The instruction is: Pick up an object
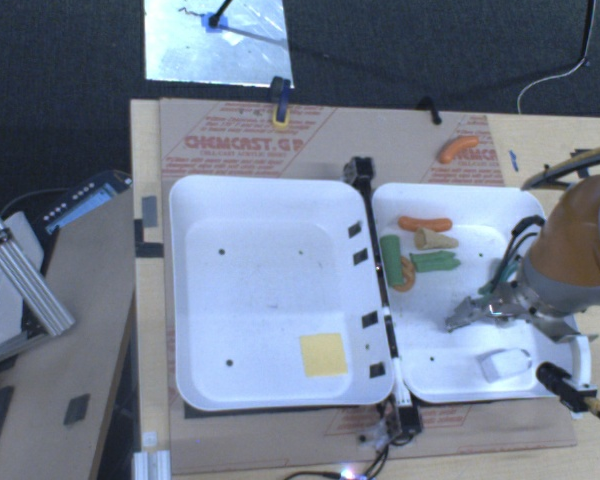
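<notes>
My gripper (458, 318) hangs low over the middle of the right bin (420, 388), pointing left, with nothing visibly held. Several small objects lie in that bin's far left part: an orange carrot-like piece (425, 224), a tan piece (437, 239), a green pod (434, 261), an upright green stick (390, 254) and an orange ring (405, 277). A white block (504, 365) rests near the bin's front right, just below the gripper's body. A flat yellow square (323, 354) lies in the left bin (195, 298) near its front right corner.
An orange sausage-shaped item (458, 149) lies on the cardboard behind the right bin. A yellow and blue clamp (279, 103) sits at the bench's far edge. Black clips run along the divider (375, 268) between the bins. Cables trail off the arm's wrist (570, 258).
</notes>
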Action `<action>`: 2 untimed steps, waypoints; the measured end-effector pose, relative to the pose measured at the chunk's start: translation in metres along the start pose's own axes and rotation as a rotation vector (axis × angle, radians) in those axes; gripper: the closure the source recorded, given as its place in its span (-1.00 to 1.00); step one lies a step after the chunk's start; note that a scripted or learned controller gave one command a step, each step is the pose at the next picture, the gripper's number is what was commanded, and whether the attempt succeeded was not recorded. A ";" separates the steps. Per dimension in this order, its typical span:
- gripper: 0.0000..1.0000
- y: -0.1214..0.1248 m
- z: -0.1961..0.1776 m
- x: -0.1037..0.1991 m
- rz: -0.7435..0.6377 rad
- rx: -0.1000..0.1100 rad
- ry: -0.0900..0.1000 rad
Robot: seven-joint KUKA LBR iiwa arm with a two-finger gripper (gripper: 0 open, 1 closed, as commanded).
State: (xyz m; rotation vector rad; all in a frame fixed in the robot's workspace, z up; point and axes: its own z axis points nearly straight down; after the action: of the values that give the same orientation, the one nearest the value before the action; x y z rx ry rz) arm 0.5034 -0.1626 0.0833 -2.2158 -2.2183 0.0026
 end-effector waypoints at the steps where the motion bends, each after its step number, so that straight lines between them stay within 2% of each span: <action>1: -1.00 0.055 -0.002 0.058 -0.010 -0.011 -0.001; 2: -1.00 0.109 -0.003 0.067 -0.004 -0.012 -0.009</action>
State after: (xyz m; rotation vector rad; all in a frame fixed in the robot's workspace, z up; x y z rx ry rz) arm 0.6128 -0.0953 0.0858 -2.2212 -2.2330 -0.0006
